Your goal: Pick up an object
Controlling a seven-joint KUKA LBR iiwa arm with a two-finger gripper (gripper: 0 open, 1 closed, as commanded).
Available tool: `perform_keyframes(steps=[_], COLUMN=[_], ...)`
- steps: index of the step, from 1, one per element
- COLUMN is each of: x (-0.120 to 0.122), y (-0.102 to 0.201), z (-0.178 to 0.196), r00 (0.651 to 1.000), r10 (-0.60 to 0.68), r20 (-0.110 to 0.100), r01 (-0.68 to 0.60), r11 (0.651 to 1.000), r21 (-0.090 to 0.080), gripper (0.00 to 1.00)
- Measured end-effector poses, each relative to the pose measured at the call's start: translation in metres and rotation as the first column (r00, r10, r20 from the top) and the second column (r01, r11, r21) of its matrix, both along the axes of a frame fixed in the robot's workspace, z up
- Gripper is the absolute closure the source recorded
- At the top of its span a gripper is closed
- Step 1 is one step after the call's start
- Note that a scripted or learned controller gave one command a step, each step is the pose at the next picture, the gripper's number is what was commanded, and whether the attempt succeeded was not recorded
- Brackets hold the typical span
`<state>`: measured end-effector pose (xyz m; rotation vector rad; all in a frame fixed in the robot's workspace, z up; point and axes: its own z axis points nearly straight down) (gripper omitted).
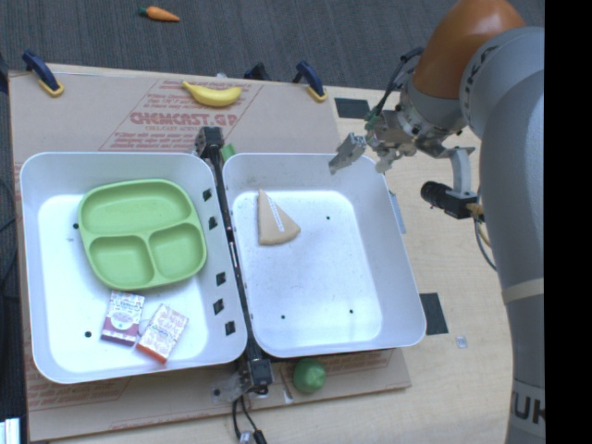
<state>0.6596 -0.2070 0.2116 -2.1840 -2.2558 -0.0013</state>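
Observation:
A tan wedge-shaped object [275, 219] lies in the upper left of the right bin [370, 276]. My gripper [367, 154] hangs over the right bin's far right corner, its two fingers spread apart with nothing between them. It is well right of and above the wedge. In the left bin [46, 276] sit a green divided plate [141, 231] and two small packets [123, 318] [163, 331] near the front.
A yellow banana [212, 92] lies on the cardboard behind the bins. A green ball [310, 376] rests in front of the right bin. An orange carrot [160, 13] lies on the floor at the back. Blue clamps [310, 80] hold the board's far edge.

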Motion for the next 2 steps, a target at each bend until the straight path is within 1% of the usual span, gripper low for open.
perform_keyframes(steps=[2], x=[0.0], y=[0.0], z=[0.0], r00=[1.0], r10=[0.0], r20=[0.0], r01=[0.0], r11=[1.0], r21=[0.0], gripper=[0.0])
